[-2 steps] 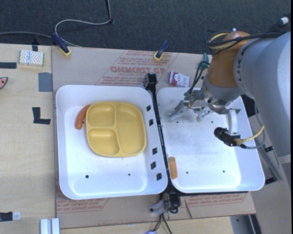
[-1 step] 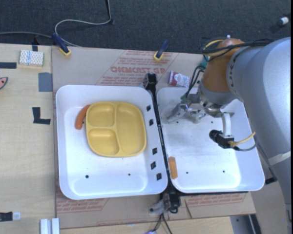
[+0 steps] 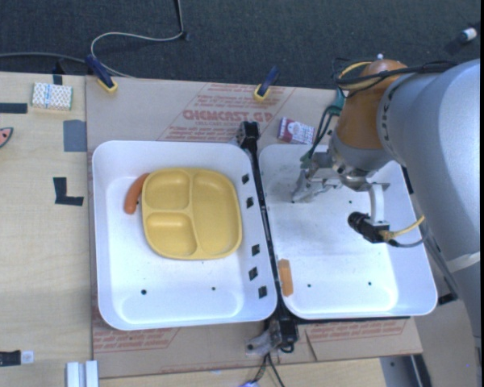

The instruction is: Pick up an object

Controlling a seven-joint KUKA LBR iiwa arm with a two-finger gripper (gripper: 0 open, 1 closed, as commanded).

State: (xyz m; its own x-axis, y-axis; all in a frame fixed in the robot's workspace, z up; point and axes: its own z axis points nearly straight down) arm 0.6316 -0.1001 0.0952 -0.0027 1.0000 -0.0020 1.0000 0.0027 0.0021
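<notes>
Inspector: Left bin [image 3: 113, 297]?

Clerk: A divided plate [image 3: 192, 213] lies in its rear half. A sausage [image 3: 133, 193] lies against the plate's left rim.

Inspector: Right bin [image 3: 403, 297]?

Clerk: A small carrot stick [image 3: 285, 276] lies at its front-left edge, beside the divider. The gripper [image 3: 306, 190] is over the rear-left part (contact with the floor cannot be judged). A small packet [image 3: 294, 131] lies behind this bin, on the bench.

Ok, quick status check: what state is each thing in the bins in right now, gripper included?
yellow divided plate: flat in the left bin, right side up, compartments bare.
orange sausage-shaped piece: lying in the left bin, against the plate's left edge.
small orange piece: lying in the right bin by the centre divider.
gripper: low over the right bin's upper part, nothing seen held.
</notes>
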